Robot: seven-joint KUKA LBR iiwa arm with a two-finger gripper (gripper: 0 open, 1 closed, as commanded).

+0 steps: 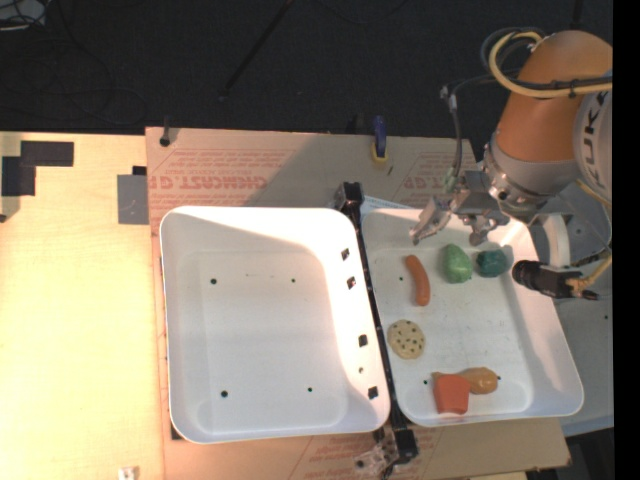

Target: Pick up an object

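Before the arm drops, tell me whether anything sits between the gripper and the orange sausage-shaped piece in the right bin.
Nothing visible does. The gripper hangs over the far end of the right bin, and the sausage-shaped piece lies just below and left of it on bare bin floor. The green lump sits beside it to the right, apart, not across the path.

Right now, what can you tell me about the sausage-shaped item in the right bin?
The sausage is a slim orange-red piece with rounded ends and a smooth, plastic-looking toy surface. It lies flat on the floor of the right bin, in its upper left part, slightly curved, running from upper left to lower right. Nothing touches it: the green item sits apart to its right, the round cookie below it, and the gripper hangs above and to its right.
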